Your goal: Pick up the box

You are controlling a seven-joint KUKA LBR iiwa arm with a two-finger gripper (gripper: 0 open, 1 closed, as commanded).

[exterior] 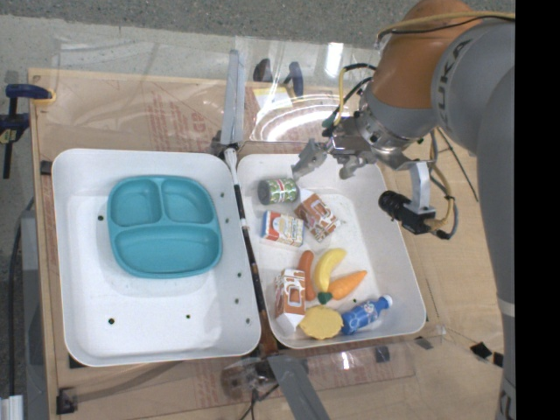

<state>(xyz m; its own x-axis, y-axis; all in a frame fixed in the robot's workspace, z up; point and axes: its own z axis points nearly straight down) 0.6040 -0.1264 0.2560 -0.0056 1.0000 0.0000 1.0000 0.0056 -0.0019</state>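
Teal divided plate [164, 226] sits in the left bin [79, 322], frame left. Right bin [398, 261], centre-right: can [279, 191] on its side at top, white box [283, 227] just below it, brown carton [316, 216] beside. Further down: sausage [304, 274], banana [327, 268], carrot [346, 284], bottle [362, 314]. Claw [330, 162] hovers above the bin's upper edge, fingers spread, nothing between them. Box lies below and left of claw, apart from it.

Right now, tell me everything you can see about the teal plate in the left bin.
The teal plate is a rounded-rectangle tray of what looks like plastic, split into three compartments: two small ones at the far side, one wide one nearer the camera. It lies flat, right side up, on the floor of the left bin, toward the far half.
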